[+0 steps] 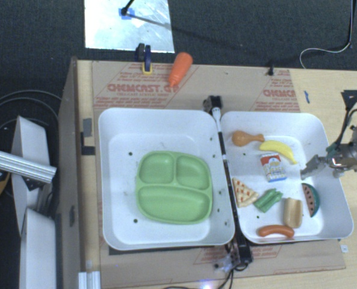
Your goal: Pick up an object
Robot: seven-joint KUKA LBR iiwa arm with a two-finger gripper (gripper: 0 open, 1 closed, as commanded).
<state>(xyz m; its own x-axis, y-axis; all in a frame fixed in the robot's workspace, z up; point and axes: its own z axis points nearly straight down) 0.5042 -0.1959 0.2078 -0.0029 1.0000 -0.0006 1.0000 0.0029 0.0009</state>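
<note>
We see the gripper at the right bin's right edge, grasp state indiscernible; toy foods, including a banana and watermelon slice, lie unlifted, so picking remains.

Green tray; yellow banana; orange carrot; white bins.

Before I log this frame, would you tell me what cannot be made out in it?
- Gripper, camera view: small and blurred over the right bin; whether the jaws are open or shut cannot be told.
- Arm, camera view: cut off by the right edge.
- Small carton, camera view: its print is too small to read.
- Clamp above the bench, camera view: too small to make out in detail.
</note>
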